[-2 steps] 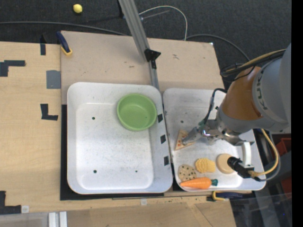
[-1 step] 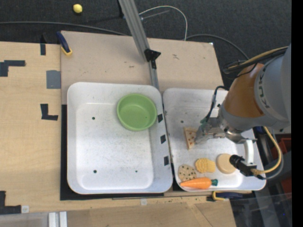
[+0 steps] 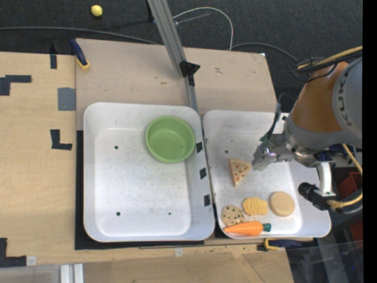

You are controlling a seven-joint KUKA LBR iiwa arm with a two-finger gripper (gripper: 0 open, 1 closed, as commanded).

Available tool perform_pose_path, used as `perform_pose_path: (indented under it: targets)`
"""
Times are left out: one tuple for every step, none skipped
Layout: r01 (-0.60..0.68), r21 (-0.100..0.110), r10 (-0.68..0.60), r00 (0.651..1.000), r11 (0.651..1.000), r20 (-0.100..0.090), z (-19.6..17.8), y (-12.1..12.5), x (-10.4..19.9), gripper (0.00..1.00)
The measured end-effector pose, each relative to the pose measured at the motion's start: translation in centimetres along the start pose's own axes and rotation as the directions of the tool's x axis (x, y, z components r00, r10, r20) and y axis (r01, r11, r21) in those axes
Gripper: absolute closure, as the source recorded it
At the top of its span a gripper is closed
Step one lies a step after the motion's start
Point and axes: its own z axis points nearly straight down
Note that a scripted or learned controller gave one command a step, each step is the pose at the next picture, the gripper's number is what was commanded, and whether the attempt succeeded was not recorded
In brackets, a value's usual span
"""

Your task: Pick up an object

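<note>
In the right bin (image 3: 235, 128) lie a wedge of cheese-like toy food (image 3: 238, 171), a speckled cookie (image 3: 232, 214), a ridged yellow piece (image 3: 255, 206), a tan round bun (image 3: 282, 204) and an orange carrot (image 3: 246, 229). A green bowl (image 3: 170, 138) sits in the left bin (image 3: 118, 181) near its upper right. My gripper (image 3: 263, 157) hangs low over the right bin, just right of the cheese wedge, with nothing visible between its fingers.
The grey arm with its orange band (image 3: 318, 108) covers the right bin's right side. A grey pole (image 3: 171, 34) slants down to the gap between the bins. A small yellow ball (image 3: 96, 10) lies on the dark floor at the back.
</note>
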Motion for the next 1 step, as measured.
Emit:
perform_pose_path:
  targets:
    - [0.000,0.001,0.000,1.000,1.000,0.000,-4.49,0.13,0.02,1.00]
